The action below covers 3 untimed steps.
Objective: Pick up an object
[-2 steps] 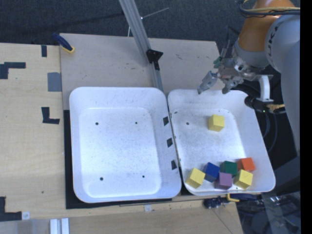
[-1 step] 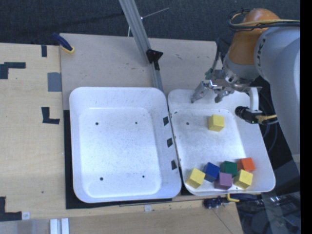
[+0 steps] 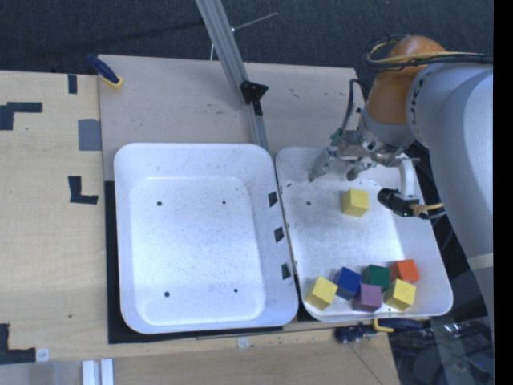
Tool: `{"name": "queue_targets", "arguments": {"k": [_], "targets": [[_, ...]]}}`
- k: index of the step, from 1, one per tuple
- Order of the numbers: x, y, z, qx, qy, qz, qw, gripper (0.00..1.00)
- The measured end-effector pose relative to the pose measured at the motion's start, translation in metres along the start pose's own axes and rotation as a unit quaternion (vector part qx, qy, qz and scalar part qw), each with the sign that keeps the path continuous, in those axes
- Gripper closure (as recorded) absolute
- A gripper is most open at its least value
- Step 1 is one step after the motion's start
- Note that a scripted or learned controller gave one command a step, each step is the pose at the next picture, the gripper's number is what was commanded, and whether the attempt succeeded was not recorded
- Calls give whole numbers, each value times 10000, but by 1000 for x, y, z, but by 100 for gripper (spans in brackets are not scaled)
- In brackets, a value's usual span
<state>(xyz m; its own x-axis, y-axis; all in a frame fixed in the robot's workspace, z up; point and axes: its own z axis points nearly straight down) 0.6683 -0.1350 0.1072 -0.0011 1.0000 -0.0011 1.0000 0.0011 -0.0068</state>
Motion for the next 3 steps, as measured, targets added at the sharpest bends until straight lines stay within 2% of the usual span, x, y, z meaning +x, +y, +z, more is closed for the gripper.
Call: {"name": "queue_targets", "arguments": {"k": [1,2,3], "targets": [[1,2,-14,-28,-1,-10,10000,100],[-5,5,-75,-60,-2,0,10000,100],[-6,-3,-124,-56,0,2,10000,100]]}}
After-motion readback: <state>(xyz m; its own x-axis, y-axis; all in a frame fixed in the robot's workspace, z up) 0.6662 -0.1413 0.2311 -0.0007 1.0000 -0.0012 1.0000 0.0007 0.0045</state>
